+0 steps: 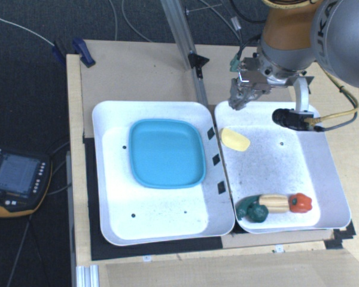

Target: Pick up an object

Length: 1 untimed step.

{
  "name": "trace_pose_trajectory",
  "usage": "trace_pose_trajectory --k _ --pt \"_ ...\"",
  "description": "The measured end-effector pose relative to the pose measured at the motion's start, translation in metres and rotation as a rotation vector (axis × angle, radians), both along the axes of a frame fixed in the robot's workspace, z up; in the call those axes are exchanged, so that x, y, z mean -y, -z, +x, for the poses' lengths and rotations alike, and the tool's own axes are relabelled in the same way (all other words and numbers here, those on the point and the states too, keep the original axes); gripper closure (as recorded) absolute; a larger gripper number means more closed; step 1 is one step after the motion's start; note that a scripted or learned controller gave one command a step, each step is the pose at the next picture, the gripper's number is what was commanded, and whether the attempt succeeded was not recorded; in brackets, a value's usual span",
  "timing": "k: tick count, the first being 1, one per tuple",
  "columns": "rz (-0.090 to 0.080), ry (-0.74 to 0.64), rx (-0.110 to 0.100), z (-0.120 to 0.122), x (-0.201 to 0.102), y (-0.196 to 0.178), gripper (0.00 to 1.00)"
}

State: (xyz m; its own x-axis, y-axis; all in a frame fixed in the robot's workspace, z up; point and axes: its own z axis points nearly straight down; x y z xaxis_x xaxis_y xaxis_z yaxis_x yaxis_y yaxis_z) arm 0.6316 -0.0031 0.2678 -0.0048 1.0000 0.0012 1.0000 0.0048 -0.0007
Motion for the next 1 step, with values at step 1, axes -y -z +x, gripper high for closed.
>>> trace_pose_trajectory --k 1 --pt "0.000 0.000 0.000 0.0000 -0.0570 0.0193 1.00"
